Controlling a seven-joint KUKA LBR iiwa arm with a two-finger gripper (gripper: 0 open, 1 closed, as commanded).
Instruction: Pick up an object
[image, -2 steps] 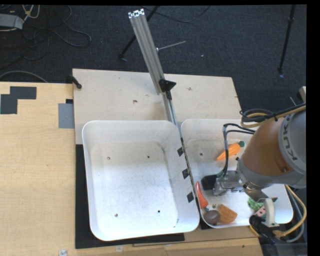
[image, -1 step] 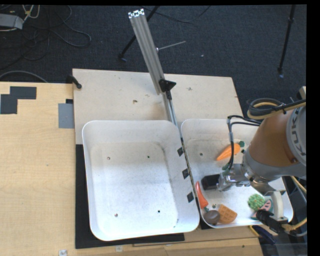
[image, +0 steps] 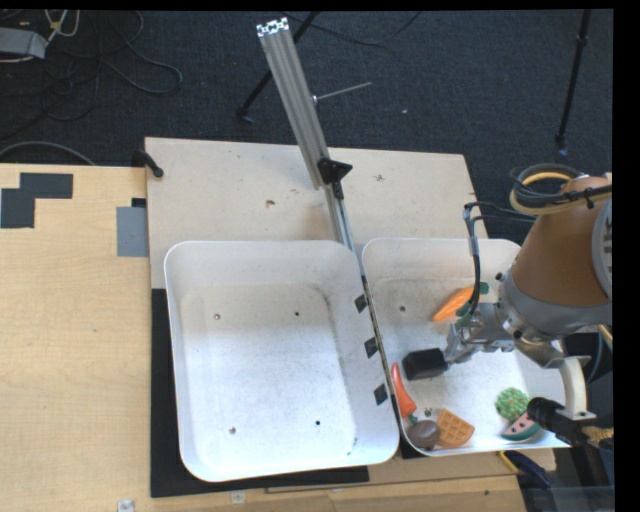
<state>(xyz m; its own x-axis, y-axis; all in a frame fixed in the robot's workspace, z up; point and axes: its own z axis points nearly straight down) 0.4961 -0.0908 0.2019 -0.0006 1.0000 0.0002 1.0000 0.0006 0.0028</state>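
At the near edge of the right bin (image: 440, 262) sits a small bunch of toys. A flat orange waffle-shaped piece (image: 455, 430) lies there, touching a round brown lump (image: 425, 433) on its left. A long red piece (image: 402, 391) leans along the bin's left wall just above the lump. Off to the right, near the bin's near right corner, there is a bumpy green ball (image: 512, 403) with a watermelon slice (image: 520, 430) just below it.

A bit farther back, in the middle of the right bin, hangs the gripper (image: 424, 365). Its dark tip sits low over the bin floor, apart from the toys. One cannot tell if its jaws are open or closed, and no toy can be seen in them. The grey arm (image: 560, 270) with its big orange band comes in from the right.

Just behind the gripper lies an orange carrot-like toy (image: 455, 303), close to the arm's wrist.

The left bin (image: 255, 360) is next to it, wide and white.

Farthest back, a long metal bar (image: 300, 110) runs slanting up from between the two bins across the pale board (image: 240, 190).
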